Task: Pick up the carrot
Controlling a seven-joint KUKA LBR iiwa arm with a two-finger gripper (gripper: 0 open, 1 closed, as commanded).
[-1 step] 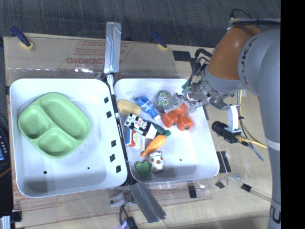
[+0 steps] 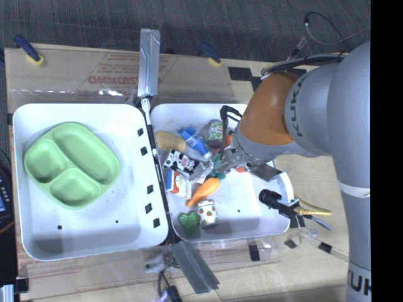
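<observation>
Lying in the right bin (image 2: 277, 222), the carrot (image 2: 204, 189) points its tip toward the gripper (image 2: 221, 167), which hovers just beside that tip; whether its grasp is closed cannot be told. Beside the carrot sit a broccoli piece (image 2: 187, 220) and a small printed cup (image 2: 207, 213). The left bin (image 2: 38, 244) holds a green divided plate (image 2: 71, 163).
</observation>
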